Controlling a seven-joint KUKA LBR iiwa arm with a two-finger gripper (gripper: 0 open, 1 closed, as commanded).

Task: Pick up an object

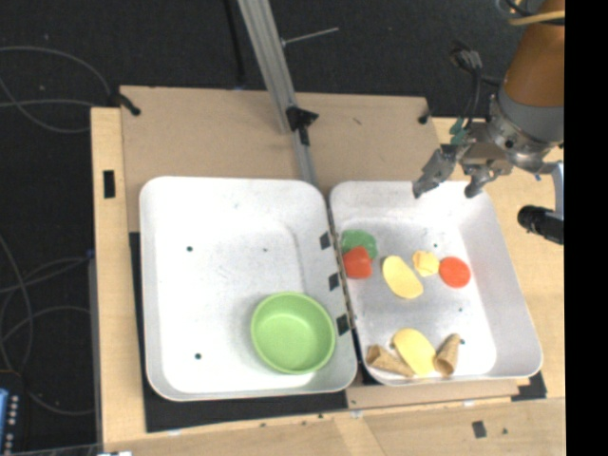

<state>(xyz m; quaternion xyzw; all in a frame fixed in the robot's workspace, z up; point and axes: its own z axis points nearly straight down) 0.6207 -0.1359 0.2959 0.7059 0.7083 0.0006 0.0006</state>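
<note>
While the gripper (pixel 448 184) hangs spread and bare over the right bin (pixel 494 240), toy foods (pixel 402 277) lie below.

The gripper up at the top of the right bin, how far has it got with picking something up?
Nothing looks picked up yet. The gripper is above the far edge of the right bin, fingers spread with nothing between them. The yellow pieces, the orange ball and the red and green items all lie on the bin floor; the green bowl sits in the left bin. Left to do: descend, grasp, lift.
</note>
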